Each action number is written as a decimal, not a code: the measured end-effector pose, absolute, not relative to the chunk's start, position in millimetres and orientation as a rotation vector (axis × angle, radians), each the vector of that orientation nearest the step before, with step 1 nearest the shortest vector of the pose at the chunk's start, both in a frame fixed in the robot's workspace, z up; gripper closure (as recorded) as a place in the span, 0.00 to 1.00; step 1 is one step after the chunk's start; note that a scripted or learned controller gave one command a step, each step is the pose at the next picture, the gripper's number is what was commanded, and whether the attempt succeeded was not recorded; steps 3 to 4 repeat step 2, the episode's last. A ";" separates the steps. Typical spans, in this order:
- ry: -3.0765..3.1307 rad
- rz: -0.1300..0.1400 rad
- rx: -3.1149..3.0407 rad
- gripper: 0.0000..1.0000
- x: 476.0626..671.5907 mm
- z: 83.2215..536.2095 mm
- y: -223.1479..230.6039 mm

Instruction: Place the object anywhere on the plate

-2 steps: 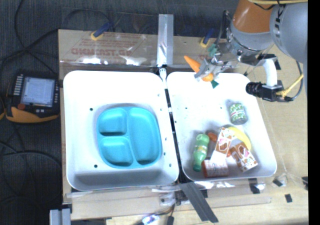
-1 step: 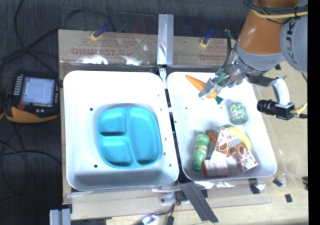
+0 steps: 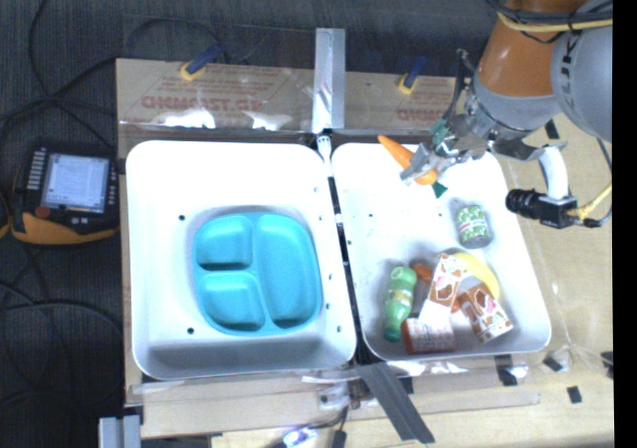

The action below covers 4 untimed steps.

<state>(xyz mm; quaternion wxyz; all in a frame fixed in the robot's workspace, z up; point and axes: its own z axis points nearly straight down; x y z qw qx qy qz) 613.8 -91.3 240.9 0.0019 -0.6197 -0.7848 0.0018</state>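
Observation:
A blue plate (image 3: pixel 257 270) with three compartments lies in the left white bin (image 3: pixel 159 177). In the right bin (image 3: pixel 518 267), near its back left corner, is an orange toy carrot (image 3: pixel 396 149) with a green leaf end (image 3: pixel 439 188). My gripper (image 3: pixel 430 165) comes down from the right onto the carrot's middle. It is shut on the carrot, and orange shows on both sides of its fingers. The carrot points its tip toward the divider between the bins. I cannot tell whether it is lifted off the bin floor.
Toward the front of the right bin lie a green can (image 3: pixel 474 224), a green bottle (image 3: pixel 399 299), a yellow banana (image 3: pixel 480 268), a printed carton (image 3: pixel 466 299) and a red-labelled jar (image 3: pixel 429 337). A metal divider (image 3: pixel 329 88) stands between the bins. A black camera mount (image 3: pixel 537 203) juts out by the arm.

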 end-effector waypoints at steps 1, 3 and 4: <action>-2.450 0.009 -1.958 1.00 569.6 218.9 -6.7; -2.458 0.010 -1.949 1.00 566.2 179.6 57.6; -2.458 0.010 -1.949 1.00 566.2 179.6 57.6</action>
